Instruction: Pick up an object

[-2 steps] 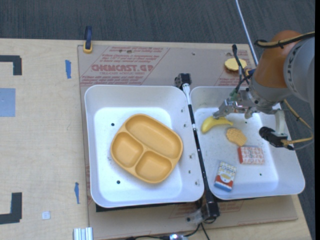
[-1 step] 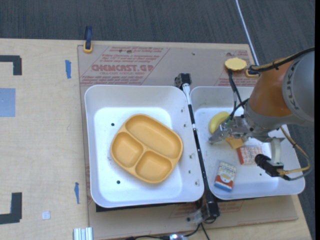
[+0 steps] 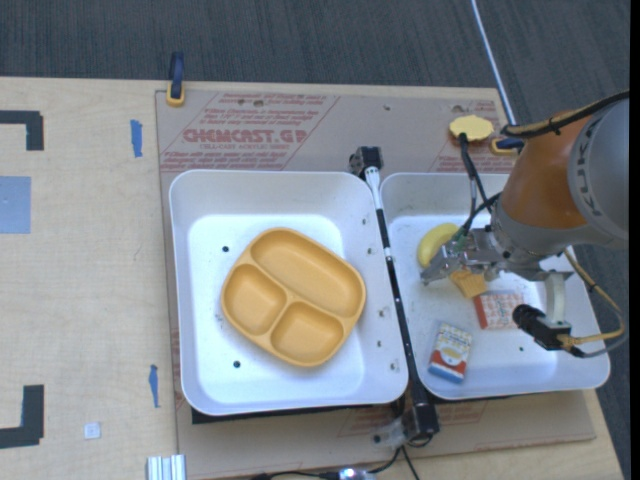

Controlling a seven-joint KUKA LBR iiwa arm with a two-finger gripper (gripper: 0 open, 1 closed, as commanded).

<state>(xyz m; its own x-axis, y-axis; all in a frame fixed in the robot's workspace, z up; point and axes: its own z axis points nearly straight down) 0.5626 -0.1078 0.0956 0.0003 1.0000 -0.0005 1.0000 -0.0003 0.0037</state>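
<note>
My gripper (image 3: pixel 445 266) hangs low in the right bin (image 3: pixel 590 373), at its left part. Its metal fingers sit between a yellow banana-like piece (image 3: pixel 436 240) just above and a small orange-yellow block (image 3: pixel 468 283) just below. Whether anything sits between the fingers cannot be made out. A small red and white packet (image 3: pixel 496 309) lies to the right of the block. A blue, white and orange carton (image 3: pixel 451 353) lies near the bin's front wall.
The left bin (image 3: pixel 190 208) holds a yellow three-compartment plate (image 3: pixel 292 296). A black clamp bar (image 3: pixel 385 248) runs between the two bins. The arm's grey body and orange band (image 3: pixel 545 183) cover the right bin's back right. Cables trail beside the wrist.
</note>
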